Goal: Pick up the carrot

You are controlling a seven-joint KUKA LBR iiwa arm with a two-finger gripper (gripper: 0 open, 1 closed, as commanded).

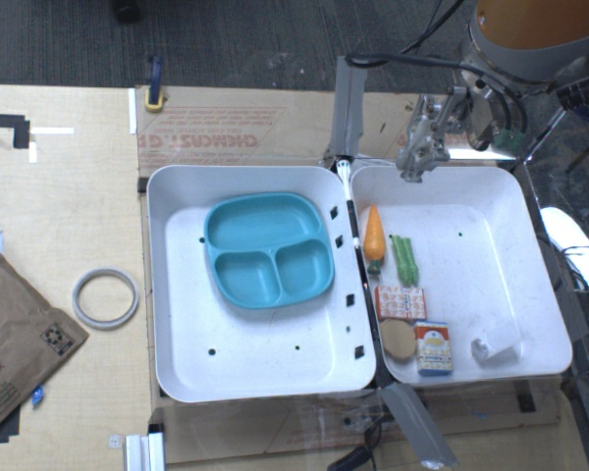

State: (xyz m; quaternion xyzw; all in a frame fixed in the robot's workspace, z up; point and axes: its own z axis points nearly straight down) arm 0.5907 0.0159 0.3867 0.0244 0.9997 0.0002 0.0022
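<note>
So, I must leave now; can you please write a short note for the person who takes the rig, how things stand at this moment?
Gripper: above the far rim of the right bin, holding nothing that I can see; whether its fingers are open or shut cannot be told.
Carrot: lies in the right bin, along its left wall, with a green vegetable beside it. The gripper is apart from it, farther back and to the right.
Done: nothing yet; the carrot is not picked.
Left: bring the gripper down over the carrot, close on it, lift it.
</note>
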